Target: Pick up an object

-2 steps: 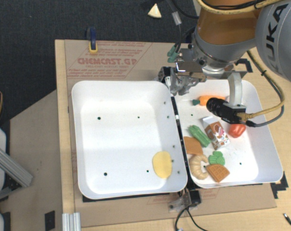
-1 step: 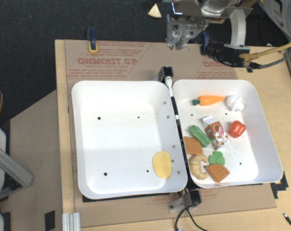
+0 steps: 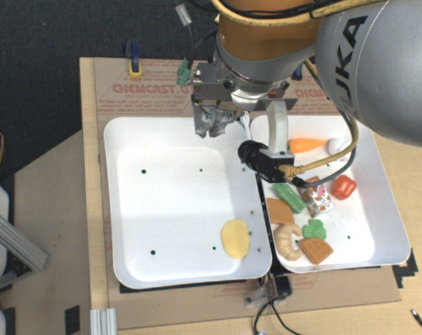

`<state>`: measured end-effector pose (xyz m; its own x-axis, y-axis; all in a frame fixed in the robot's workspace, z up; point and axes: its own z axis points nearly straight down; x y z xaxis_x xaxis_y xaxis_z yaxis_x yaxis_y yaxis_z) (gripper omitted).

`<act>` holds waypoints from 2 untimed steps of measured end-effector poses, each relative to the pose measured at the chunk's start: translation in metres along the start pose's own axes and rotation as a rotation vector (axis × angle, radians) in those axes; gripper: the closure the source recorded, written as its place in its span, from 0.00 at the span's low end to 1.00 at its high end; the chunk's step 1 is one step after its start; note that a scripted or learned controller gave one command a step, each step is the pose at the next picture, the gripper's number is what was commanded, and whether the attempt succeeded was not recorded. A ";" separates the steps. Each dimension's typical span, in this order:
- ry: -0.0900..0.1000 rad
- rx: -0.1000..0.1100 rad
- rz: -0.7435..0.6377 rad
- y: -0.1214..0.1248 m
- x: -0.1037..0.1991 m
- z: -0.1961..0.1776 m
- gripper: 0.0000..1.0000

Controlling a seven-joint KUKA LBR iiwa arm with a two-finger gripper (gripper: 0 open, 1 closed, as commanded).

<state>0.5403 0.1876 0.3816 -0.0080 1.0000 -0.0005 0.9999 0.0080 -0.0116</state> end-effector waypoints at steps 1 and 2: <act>-0.001 -0.002 0.007 -0.050 -0.006 0.039 1.00; 0.007 -0.033 0.007 -0.018 -0.013 -0.136 1.00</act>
<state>0.5240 0.1741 0.5174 -0.0008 1.0000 0.0068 0.9998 0.0007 0.0218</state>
